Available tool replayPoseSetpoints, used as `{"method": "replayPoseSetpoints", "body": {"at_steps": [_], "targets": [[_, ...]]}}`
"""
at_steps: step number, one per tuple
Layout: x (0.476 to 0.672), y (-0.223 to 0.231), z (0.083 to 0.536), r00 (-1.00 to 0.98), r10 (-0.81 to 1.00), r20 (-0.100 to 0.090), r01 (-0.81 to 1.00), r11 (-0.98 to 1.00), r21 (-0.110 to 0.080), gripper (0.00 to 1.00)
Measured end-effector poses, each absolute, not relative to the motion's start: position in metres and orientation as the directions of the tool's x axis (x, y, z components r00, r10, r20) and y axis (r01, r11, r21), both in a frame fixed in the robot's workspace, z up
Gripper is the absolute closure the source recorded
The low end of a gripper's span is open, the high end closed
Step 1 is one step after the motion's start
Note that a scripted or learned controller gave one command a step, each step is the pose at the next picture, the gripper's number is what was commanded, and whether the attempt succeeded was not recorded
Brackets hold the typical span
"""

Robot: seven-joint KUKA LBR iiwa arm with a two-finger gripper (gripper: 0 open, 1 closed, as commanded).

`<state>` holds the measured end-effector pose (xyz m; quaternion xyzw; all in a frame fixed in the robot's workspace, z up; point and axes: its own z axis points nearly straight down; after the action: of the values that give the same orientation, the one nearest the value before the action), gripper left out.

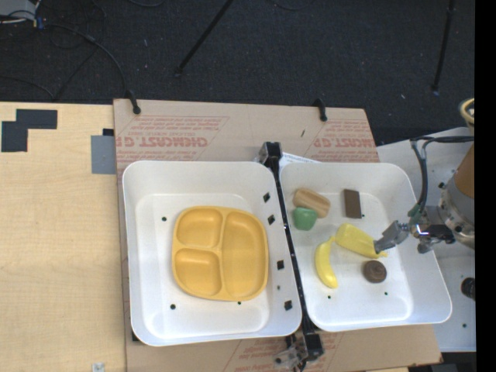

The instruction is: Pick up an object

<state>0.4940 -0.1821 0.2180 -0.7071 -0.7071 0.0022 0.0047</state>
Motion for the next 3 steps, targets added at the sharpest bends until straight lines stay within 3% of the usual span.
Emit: {"method": "replayPoseSetpoints", "body": {"at_steps": [2, 3], "targets": [[0.487, -0.184, 0.123, 0.001, 1.000, 0.003, 1.000, -0.001, -0.008, 0.00], [0.488, -0.185, 0.136, 0.003, 1.000, 0.003, 1.000, -0.003, -0.005, 1.00]]}}
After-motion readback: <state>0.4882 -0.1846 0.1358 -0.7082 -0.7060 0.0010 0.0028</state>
